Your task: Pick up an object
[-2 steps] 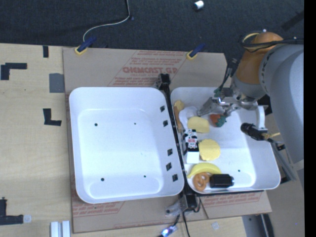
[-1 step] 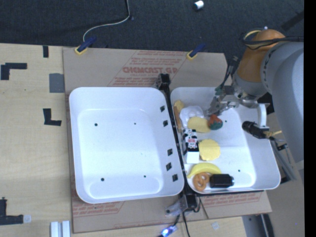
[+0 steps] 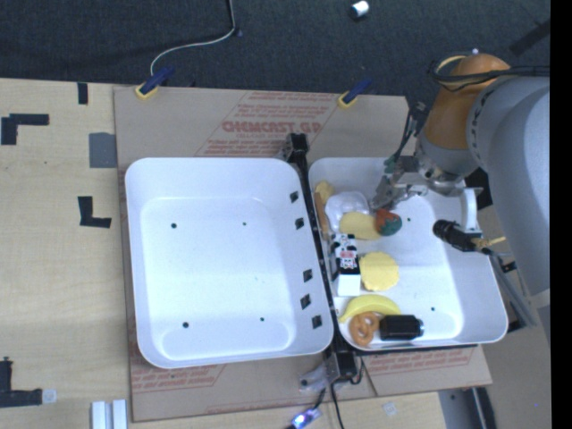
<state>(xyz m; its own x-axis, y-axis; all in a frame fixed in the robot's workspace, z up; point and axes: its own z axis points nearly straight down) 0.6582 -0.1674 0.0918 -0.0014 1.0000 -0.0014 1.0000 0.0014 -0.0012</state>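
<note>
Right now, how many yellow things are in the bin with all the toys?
3. A pale yellow piece near the gripper, a round yellow one mid-bin, and a banana at the near edge by the black block. More could hide underneath.

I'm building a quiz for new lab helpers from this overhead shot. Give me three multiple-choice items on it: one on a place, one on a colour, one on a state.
1. Which bin holds the objects?
A. The left bin
B. The right bin
C. Both alike

2. What colour is the boxy object beside the pretzel at the right bin's near edge?
A. Black
B. Blue
C. Pink

3. Where is the pincer?
A. Over the left bin
B. Over the bare bench
C. Low over the pile in the right bin

Key:
1 B: the items lie heaped in the right bin, not in the left bin.
2 A: the black block sits beside the pretzel.
3 C: the pincer is down by the small red-green object.
</note>
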